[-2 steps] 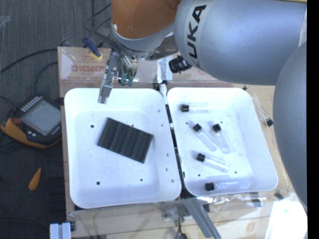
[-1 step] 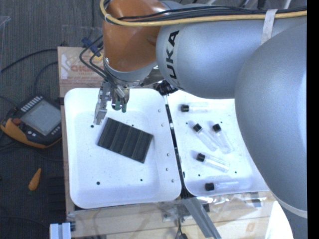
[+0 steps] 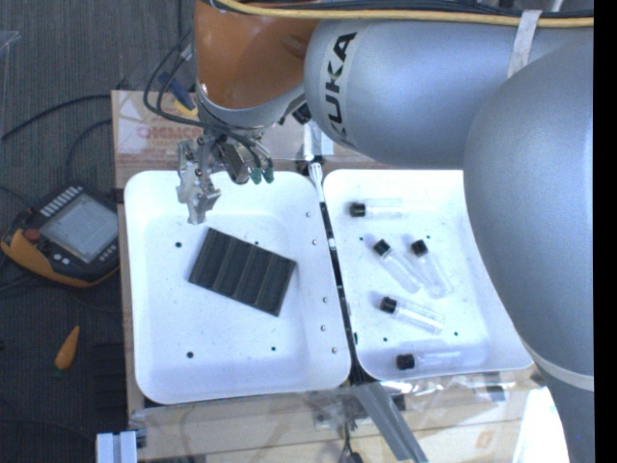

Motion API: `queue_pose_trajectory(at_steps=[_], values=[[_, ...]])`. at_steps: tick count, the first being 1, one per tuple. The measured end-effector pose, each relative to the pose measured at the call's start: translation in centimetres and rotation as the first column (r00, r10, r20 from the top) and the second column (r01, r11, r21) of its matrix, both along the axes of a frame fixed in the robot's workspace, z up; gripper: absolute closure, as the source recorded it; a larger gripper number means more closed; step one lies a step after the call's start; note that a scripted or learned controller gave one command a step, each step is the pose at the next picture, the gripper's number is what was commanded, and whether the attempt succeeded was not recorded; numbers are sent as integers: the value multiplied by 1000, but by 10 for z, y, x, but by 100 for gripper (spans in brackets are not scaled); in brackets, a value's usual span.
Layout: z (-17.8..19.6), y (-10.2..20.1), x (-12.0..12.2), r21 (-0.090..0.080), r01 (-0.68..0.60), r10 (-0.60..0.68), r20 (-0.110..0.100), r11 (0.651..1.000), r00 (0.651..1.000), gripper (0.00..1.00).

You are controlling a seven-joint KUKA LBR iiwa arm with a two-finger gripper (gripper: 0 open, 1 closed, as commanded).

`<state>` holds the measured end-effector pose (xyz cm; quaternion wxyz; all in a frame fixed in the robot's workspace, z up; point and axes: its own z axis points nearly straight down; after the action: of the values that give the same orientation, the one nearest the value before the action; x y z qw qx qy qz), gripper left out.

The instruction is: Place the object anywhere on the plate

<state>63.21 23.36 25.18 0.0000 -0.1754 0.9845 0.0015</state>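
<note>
Vials (image 3: 413, 312): 5 clear, black-capped tubes lie scattered flat in the right bin (image 3: 482, 186) — none lifted, all well apart from the plate.
Plate (image 3: 242, 271): dark ribbed slab, flat in the left bin (image 3: 154, 355), nothing on it.
Gripper (image 3: 200, 193): hangs over the left bin's far edge, just beyond the plate — nothing between its fingers; whether the jaws stand wide or narrow, I cannot tell.

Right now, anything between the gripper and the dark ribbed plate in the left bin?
No. In the camera view the gripper hangs just above the plate's upper left corner; the short stretch between them is bare white floor of the left bin.
</note>
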Motion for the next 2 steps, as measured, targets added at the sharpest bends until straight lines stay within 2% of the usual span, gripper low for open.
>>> queue_pose_trajectory(at_steps=[1, 2], values=[[-27, 0, 31, 2, -538, 538, 2, 843, 843, 100], [44, -8, 37, 2, -668, 668, 4, 745, 745, 100]])
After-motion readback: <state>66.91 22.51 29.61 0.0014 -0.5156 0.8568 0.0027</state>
